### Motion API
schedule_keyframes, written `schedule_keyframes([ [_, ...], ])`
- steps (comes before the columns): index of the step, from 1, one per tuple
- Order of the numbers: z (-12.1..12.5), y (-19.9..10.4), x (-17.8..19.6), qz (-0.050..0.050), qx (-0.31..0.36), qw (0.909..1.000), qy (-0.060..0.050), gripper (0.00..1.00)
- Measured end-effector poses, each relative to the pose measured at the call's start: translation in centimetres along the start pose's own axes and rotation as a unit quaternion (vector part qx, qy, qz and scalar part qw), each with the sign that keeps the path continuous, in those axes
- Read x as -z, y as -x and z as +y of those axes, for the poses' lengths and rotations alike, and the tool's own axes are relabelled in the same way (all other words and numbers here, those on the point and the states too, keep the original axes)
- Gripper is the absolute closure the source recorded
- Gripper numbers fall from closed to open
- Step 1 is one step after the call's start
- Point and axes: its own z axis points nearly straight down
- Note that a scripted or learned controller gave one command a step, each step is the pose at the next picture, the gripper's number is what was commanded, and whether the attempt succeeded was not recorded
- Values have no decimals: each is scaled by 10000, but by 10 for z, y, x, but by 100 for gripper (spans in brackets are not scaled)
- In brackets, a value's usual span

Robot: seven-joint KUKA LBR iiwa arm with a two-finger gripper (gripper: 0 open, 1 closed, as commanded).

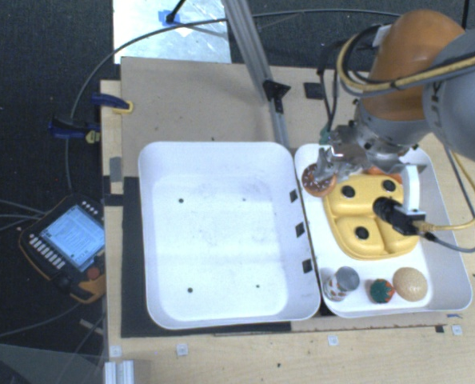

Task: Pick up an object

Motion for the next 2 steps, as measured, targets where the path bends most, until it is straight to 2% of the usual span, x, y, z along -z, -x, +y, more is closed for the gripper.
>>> schedule_keyframes([
  [1,13,-61,-14,0,2,10000,3,100],
  [2,20,-105,-30,-2,-5,10000,0,100],
])
